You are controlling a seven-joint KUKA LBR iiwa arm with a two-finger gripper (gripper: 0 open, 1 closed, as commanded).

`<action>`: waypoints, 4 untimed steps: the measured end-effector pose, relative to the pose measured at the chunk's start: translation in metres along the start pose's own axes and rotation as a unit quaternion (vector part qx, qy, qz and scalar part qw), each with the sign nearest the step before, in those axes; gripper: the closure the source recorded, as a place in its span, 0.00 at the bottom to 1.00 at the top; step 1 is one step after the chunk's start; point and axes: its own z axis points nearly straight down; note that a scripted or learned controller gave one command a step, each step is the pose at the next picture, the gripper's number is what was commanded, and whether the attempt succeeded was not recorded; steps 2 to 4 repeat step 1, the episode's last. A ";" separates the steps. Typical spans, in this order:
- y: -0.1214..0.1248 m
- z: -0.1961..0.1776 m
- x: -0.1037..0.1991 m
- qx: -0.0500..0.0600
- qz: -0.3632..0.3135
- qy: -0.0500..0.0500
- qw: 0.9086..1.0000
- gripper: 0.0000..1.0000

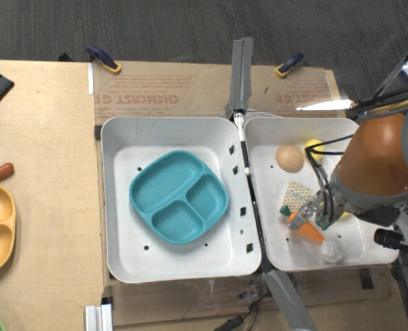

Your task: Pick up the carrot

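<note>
The small orange carrot with a green top [304,227] lies in the right white bin [273,185], toward its six o'clock edge, beside a patterned cloth piece [297,197] at its twelve o'clock. The two-finger gripper [315,214] sits directly over the carrot's upper side; finger state cannot be determined. A teal three-compartment plate [179,197] occupies the left white bin [121,185].

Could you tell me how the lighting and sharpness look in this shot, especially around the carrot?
In the camera view, lighting is even and soft; both white bins read bright with faint shadows. A glare streak flares on the cardboard behind the right bin. The teal tray is crisp; the carrot and the gripper above it look small and slightly blurred, so fine detail there is hard to read.
</note>
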 end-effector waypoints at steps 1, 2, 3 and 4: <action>0.031 -0.103 0.041 0.007 0.063 0.007 0.998 1.00; 0.031 -0.103 0.041 0.007 0.063 0.007 0.998 1.00; 0.031 -0.103 0.041 0.007 0.063 0.007 0.998 1.00; 0.031 -0.103 0.041 0.007 0.063 0.007 0.998 1.00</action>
